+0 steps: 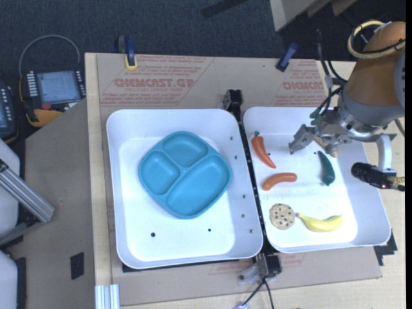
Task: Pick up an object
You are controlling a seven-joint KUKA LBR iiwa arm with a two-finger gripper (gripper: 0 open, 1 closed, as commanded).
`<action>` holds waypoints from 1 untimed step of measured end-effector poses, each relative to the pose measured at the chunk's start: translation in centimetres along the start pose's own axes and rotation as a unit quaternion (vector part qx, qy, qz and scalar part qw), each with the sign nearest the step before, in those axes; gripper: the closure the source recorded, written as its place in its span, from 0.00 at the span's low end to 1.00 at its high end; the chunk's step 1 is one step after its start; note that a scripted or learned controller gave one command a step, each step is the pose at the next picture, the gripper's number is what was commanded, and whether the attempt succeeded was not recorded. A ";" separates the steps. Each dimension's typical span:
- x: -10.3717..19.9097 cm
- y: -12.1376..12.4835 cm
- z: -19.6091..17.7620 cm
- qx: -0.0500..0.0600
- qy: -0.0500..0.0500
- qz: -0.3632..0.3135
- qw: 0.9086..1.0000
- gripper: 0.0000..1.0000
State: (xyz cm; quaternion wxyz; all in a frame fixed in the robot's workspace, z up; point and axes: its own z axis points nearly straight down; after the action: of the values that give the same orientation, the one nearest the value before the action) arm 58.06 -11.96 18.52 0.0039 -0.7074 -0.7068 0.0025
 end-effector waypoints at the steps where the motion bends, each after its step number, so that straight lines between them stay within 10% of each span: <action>1: 0.0 0.2 -0.4 -0.004 -0.001 -0.001 1.000 0.00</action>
State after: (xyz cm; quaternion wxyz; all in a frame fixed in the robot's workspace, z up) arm 58.26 -11.96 18.88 0.0008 -0.7070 -0.7072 0.0002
